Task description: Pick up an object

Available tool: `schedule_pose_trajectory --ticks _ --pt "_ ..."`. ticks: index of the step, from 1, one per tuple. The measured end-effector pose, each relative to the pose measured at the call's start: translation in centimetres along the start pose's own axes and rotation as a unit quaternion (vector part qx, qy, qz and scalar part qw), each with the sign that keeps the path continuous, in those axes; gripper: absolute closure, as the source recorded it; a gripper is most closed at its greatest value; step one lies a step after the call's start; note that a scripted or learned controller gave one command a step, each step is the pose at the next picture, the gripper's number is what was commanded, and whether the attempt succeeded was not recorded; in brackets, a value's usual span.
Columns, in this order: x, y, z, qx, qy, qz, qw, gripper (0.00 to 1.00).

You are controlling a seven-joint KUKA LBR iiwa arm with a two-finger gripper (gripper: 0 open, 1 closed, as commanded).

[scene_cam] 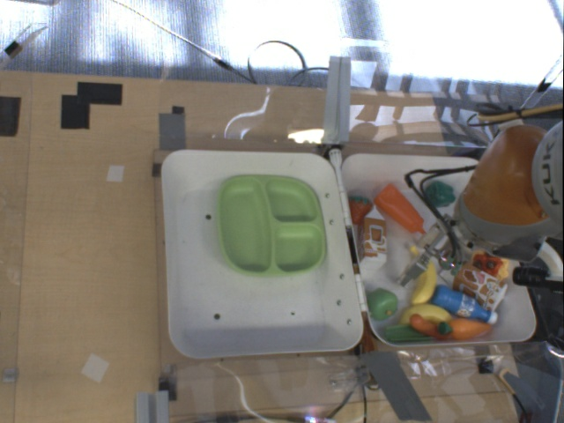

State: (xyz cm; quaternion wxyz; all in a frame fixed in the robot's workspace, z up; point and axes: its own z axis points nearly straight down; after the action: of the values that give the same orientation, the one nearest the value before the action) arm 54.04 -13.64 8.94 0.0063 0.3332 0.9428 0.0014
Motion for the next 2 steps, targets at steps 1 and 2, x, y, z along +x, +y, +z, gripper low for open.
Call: schedule_pose_trajectory --ticks 1,2 --pt "-0.2 0.4 -1.3 -0.003 -0.004 -0.004 1.0000 1.00" --pt "5.7 7.4 -12.9 -0.002 0.000 0.071 0.9974 1.00"
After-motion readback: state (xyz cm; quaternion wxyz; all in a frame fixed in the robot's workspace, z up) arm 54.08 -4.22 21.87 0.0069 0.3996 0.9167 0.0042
